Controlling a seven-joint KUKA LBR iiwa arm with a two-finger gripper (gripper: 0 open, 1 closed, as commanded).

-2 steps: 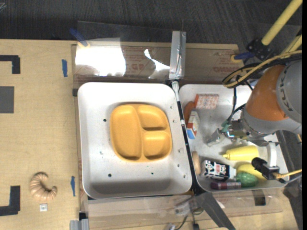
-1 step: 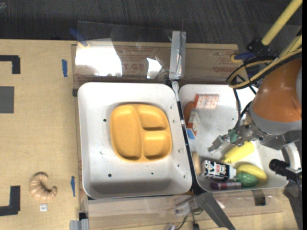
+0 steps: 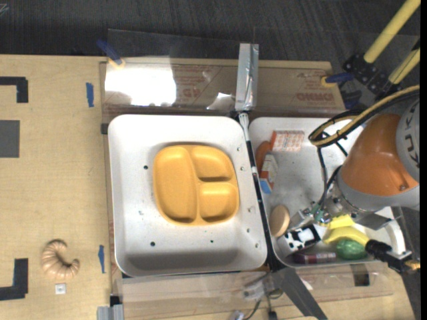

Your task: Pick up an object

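Jaws (image 3: pixel 319 213) hidden, grip unclear, above a yellow banana (image 3: pixel 347 230) beside a green fruit (image 3: pixel 349 248).

No legible text on the cardboard (image 3: pixel 200 79).

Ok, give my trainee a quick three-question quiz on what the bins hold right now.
1. True or false: the yellow divided tray lies in the left bin.
2. Which bin is the arm over: A) left, B) right?
3. Fill in: the tan curled object lies on the ___, outside both bins.

Key: 1 true; 2 B, the right bin, crowded with small items such as a green object; 3 bench.
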